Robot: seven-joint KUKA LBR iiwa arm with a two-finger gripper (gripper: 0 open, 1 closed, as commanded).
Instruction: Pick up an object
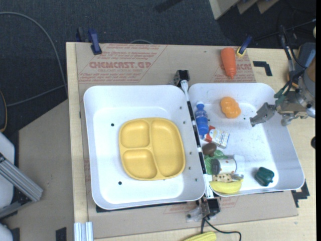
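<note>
the gripper [262,115] hovers at three o'clock over the right bin [286,149]; whether it is spread or closed, i cannot tell. approach step: the orange fruit [230,107] lies nearest, toward nine o'clock, so the next move likely calls for centring and descending.

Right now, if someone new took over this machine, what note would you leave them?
Gripper: over the right bin's far right side, holding nothing.
Objects, all in the right bin: orange fruit, blue bottle, banana, green piece, small clutter along the left wall.
Left bin: yellow divided plate.
Done: nothing picked.
Left: pick up one object.
</note>
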